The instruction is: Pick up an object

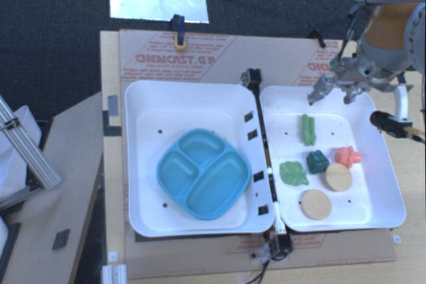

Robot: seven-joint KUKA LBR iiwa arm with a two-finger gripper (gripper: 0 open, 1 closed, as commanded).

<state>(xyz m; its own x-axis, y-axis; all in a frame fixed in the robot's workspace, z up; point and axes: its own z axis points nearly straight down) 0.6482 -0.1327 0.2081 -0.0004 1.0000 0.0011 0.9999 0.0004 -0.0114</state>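
Observation:
My gripper [333,92] hangs above the far edge of the right bin [383,213], its two fingers spread apart with nothing between them. Below it in that bin lie a long green vegetable [308,129], a dark teal block [317,161], a leafy green piece [293,173], an orange-pink piece [347,156], and two tan round discs [338,177] [315,204]. The green vegetable is the closest item, a short way toward the camera and left of the fingers.
The left bin [146,116] holds a blue divided plate [203,173]. A black clip strip [261,149] runs between the bins. A cardboard sheet [180,56] lies under both, with a yellow clamp [180,40] at the back.

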